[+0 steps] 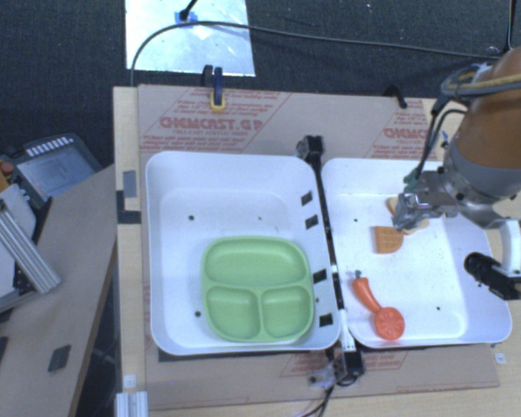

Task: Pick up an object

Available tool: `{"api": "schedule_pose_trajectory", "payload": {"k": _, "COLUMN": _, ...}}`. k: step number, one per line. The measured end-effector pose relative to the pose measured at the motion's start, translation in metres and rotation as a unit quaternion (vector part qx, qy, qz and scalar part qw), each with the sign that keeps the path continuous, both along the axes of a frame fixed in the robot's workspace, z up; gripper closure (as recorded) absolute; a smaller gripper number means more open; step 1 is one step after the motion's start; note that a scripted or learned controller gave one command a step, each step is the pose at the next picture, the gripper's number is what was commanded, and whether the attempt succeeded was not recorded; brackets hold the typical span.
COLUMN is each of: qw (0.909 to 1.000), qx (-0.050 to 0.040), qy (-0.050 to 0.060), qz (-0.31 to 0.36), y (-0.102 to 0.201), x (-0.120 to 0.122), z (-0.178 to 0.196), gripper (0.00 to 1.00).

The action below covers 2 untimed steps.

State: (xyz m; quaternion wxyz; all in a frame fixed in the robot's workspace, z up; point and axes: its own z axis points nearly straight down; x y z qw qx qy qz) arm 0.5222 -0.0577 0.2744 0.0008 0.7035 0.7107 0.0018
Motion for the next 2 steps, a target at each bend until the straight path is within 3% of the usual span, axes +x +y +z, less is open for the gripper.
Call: {"api": "schedule_pose_trajectory", "payload": {"k": 2, "qw": 1.0, "qx": -0.0002, "qy": 0.002, "qz": -0.001, "y": 0.088, "x": 0.024, "z": -0.031, "gripper": 1.0}}
